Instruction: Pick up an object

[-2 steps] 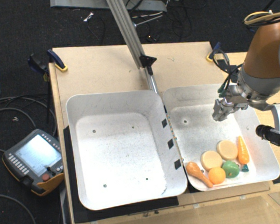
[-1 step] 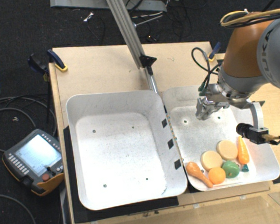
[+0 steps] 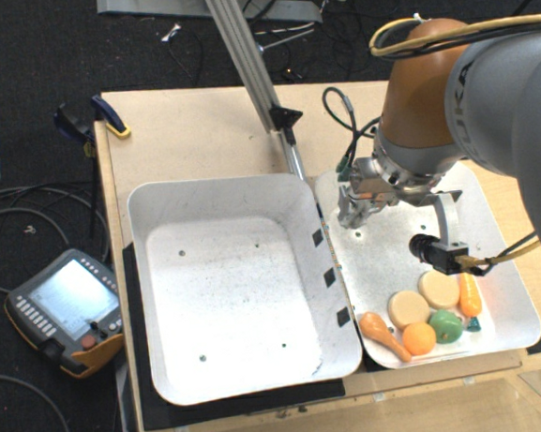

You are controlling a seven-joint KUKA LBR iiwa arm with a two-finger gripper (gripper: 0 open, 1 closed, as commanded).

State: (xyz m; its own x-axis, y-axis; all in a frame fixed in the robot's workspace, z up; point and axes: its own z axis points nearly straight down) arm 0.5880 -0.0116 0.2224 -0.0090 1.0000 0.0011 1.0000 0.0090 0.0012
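The gripper hangs over the right bin, far corner. Whether it is open or clenched, I cannot tell. Toy food clusters at the near edge.

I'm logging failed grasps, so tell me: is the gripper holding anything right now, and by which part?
Nothing visible is held. The gripper sits over bare floor of the right bin, apart from the toy food piled near its front corner.

Bright even overhead light; white bins near glare, soft shadows, dark floor, slight blur.

Toy foods clustered in right bin's near corner.
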